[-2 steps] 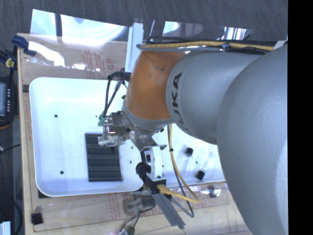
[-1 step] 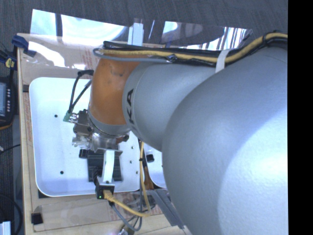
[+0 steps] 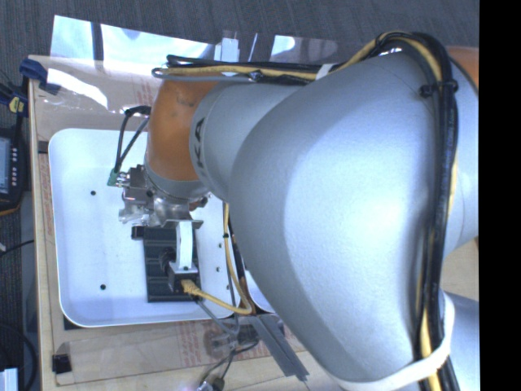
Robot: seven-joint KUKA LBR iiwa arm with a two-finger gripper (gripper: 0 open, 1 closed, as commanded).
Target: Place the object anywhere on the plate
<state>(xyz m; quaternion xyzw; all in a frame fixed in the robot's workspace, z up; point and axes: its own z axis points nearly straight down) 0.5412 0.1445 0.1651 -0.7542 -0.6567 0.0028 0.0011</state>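
My gripper hangs low over the middle of the left white bin, pointing down toward the bin floor. The orange wrist band sits just above it. The big grey arm spans the view from the right and hides the right bin and the near right part of the left bin. Two small dark specks lie on the bare white floor left of the gripper. Whatever lies beneath the gripper is hidden by the gripper itself.
The left bin's rim runs close to the bench's left edge. A black device stands off the bench at far left. A shiny clear sheet lies behind the bin. Yellow cables trail along the bin's near right corner.
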